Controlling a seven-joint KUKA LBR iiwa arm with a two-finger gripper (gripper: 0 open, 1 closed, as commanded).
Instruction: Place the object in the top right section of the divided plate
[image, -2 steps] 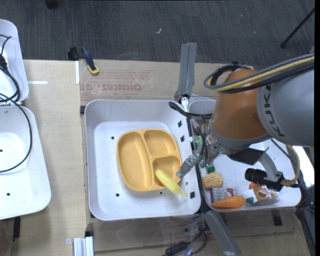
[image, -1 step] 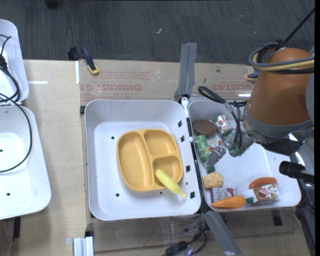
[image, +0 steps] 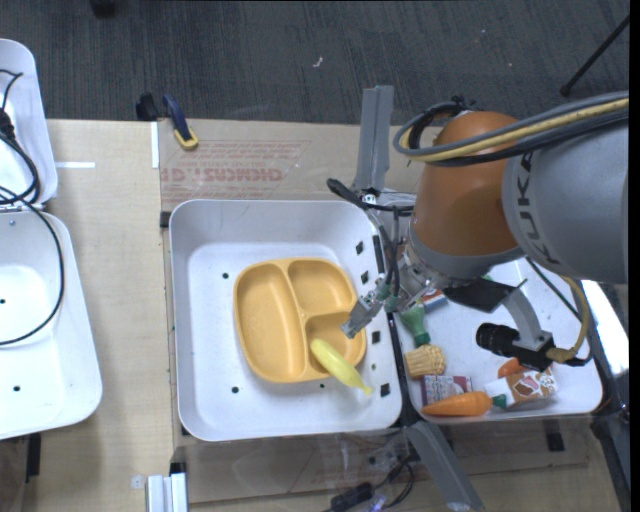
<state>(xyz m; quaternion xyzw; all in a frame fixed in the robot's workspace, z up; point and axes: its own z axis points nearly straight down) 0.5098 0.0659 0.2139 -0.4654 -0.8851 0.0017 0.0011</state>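
A yellow divided plate (image: 270, 320) lies in the left white bin (image: 200, 300). A yellow banana (image: 338, 365) rests across the plate's lower right rim, partly in the bottom right section. The top right section (image: 315, 280) has nothing in it. My gripper (image: 362, 312) hangs over the plate's right edge, just above the bottom right section and a little up from the banana's near end. I see nothing held in it.
The right bin (image: 590, 395) holds a green bottle (image: 412, 322), a corn cob (image: 425, 358), a carrot (image: 458, 403), a small red box (image: 450, 385) and an orange-and-white packet (image: 527, 385). The bulky arm covers much of that bin. The wall between the bins runs just right of the gripper.
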